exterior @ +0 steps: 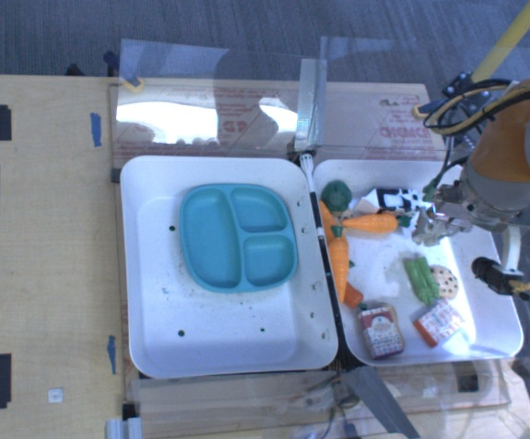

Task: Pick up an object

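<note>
The divided plate point(238, 238) was light blue, and both bins point(155, 318) were white. One toy carrot point(377, 223) was orange, and so was the other carrot point(338, 262). The cow toy point(398, 199) had black and white patches. The pickle point(419, 280) was green. The cookie point(445, 283) was tan with dark dots.

Left white plastic bin point(155, 337): a teal three-compartment plate point(238, 236) takes its centre; bare floor rings it, widest along the near edge.

Right white plastic bin point(503, 332): crowded. Two orange toy carrots point(340, 262), a green toy vegetable point(420, 280), a round cookie point(445, 282), a red tin point(381, 329) and a red packet point(439, 323) leave me only narrow gaps; my open lane is mid-floor between carrots and green vegetable.
</note>
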Tool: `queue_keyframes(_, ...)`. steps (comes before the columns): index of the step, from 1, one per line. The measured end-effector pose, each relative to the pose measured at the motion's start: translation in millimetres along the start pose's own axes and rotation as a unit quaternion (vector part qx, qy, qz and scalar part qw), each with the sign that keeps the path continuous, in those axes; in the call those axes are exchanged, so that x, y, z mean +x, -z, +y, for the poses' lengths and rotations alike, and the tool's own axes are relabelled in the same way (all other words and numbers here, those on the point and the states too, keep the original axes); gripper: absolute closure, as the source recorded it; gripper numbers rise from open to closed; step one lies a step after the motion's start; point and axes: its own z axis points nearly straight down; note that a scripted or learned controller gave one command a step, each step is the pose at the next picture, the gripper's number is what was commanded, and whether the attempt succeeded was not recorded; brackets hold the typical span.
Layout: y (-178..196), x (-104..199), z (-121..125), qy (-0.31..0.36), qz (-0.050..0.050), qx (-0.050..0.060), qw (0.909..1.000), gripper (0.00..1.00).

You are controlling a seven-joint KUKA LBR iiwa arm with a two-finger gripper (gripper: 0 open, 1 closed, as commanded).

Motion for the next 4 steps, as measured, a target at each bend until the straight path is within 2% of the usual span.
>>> queue_keyframes(1,-1,2,0,0.001,0.001,0.001,1.0000,0.00)
queue_keyframes(2,-29,-7,-35,0.006,0.001,-0.005,1.0000,0.00)
queue_keyframes(3,-20,-9,-35,0.005,0.000,-0.005,1.0000,1.00)
queue_keyframes(4,89,86,-39,0.080,0.001,-0.004,0.9968,1.00)
